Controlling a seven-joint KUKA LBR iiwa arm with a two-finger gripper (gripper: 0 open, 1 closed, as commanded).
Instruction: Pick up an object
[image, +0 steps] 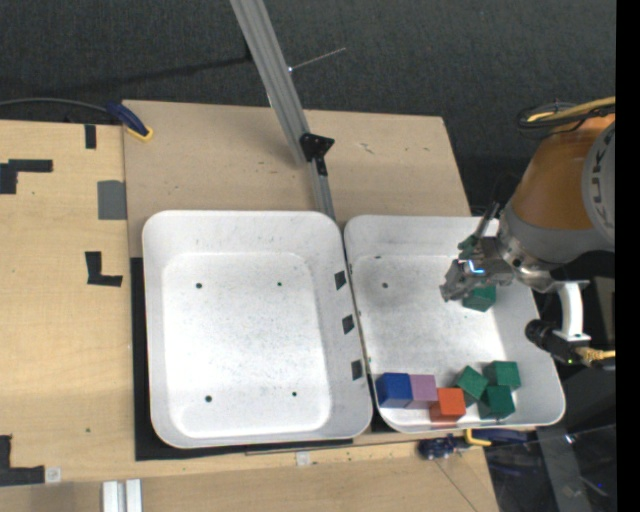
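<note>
My gripper (472, 290) hangs over the upper right part of the right bin (400, 250), reaching in from the right. A small green block (483, 298) sits between its fingertips, partly hidden by the gripper body, and the fingers are shut on it. Along the bin's front edge lie a blue block (394, 389), a purple block (424, 388), an orange block (450, 402) and three more green blocks (492, 388).
The left bin (170, 250) stands next to the right one, with a raised rim between them. A metal camera pole (285, 95) slants across the back of the bench. The arm's orange-banded wrist (560, 180) rises at the right.
</note>
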